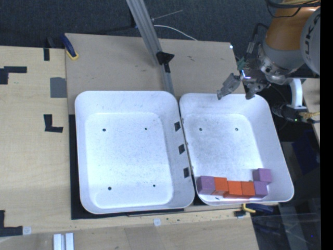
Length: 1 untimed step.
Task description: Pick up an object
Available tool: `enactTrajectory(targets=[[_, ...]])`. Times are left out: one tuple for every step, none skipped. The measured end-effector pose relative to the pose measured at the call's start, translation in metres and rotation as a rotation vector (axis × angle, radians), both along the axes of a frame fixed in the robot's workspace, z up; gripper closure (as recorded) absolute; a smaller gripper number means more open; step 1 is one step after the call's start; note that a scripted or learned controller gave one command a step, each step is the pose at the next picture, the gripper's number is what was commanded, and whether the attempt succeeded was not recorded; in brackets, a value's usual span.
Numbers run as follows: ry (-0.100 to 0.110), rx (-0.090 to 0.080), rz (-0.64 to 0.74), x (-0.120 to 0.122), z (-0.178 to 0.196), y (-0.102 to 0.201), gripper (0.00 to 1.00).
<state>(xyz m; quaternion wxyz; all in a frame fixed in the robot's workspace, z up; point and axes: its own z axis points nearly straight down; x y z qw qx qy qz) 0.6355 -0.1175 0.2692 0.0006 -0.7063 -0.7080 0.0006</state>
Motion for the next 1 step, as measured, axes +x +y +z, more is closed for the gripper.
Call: enactTrajectory(targets=[[0.006, 0.0, 0.0, 0.0202, -0.076, 0.0061, 0.0]])
